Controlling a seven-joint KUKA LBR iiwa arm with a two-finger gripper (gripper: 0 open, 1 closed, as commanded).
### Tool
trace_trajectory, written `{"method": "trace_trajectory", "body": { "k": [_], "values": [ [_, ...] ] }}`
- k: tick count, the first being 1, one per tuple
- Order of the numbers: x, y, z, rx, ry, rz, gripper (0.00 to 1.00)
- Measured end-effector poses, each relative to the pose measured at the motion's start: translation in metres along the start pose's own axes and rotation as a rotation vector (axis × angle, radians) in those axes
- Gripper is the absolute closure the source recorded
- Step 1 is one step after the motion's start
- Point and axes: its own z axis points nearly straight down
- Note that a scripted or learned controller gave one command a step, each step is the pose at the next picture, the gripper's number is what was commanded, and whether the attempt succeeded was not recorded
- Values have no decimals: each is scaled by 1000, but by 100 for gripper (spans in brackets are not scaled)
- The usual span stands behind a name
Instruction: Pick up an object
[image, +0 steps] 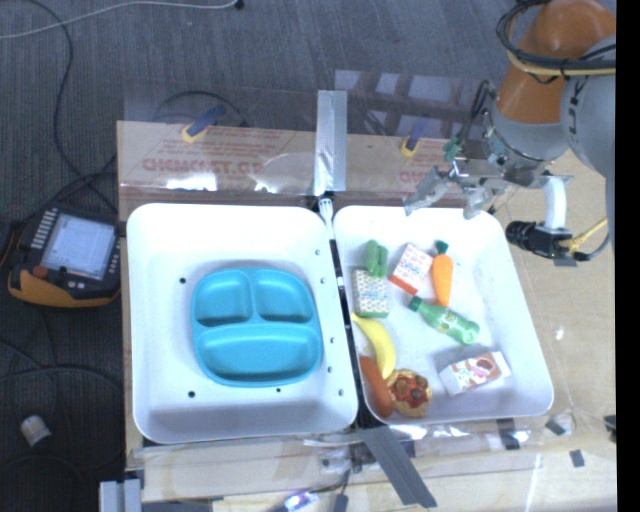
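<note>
From my seat I see the gripper (447, 196) hanging over the far rim of the right bin (520, 330), at about one o'clock from the middle of the bench. Its two fingers are spread apart, one pointing toward the left at the bin's back wall, the other straight down near the corner, and there is nothing between them. Above it the grey wrist rises into the orange band (545, 70) at the top right.

Inside the right bin, going outward from the gripper: a carrot (442, 277) lies at six o'clock from the gripper, with a small orange-and-white carton (410, 268) just beside it at nine o'clock. A green item (376, 257) stands farther toward nine o'clock, near the bin's left wall, and a checked green-and-white packet (370, 293) sits just below it. A green bottle (446, 320) lies tilted at six o'clock from the carrot. A banana (377, 340) curves along the left side, with a reddish item (375, 385) and a strawberry-like fruit (408, 392) at the near edge. A white carton (473, 372) lies at five o'clock in the bin.

The left bin (160, 400) holds a blue divided tray (258, 326). Outside it at nine o'clock, a teach pendant (68, 256) rests on the floor.
</note>
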Motion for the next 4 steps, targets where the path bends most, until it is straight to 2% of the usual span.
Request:
{"method": "trace_trajectory", "body": {
  "k": [1,2,3,4],
  "values": [
    [-14,17,-63,-1,-7,-177,0],
    [-56,17,88,0,-3,-372,0],
    [-82,-44,166,-10,-7,-505,0],
    [-81,-41,155,-18,-7,-505,100]
  ]
}}
